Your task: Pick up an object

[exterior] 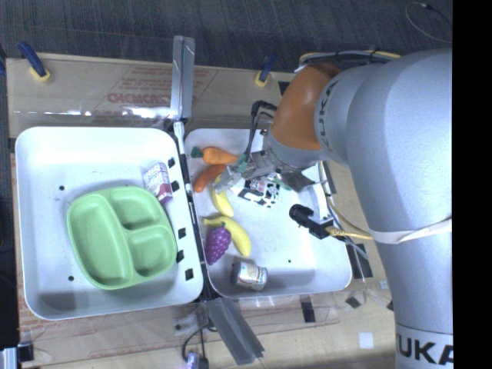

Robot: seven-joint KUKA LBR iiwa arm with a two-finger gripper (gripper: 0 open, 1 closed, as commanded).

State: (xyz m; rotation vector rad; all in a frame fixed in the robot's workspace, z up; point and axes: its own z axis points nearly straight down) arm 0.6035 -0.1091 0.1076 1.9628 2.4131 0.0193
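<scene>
- A green divided plate (pixel 119 235) lies in the left bin (pixel 38 206).
- A small pink-and-white packet (pixel 158 180) sits just beside the plate's upper right edge.
- Two blue clamps (pixel 32 60) grip the table's (pixel 92 83) far edge.
- Dark carpet (pixel 231 14) lies beyond.

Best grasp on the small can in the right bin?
The can lies tipped on its side near the right bin's front wall, apart from the purple grapes and banana. I'd come straight down and close the gripper across its curved body at mid-length, fingers either side so it can't roll.
</scene>
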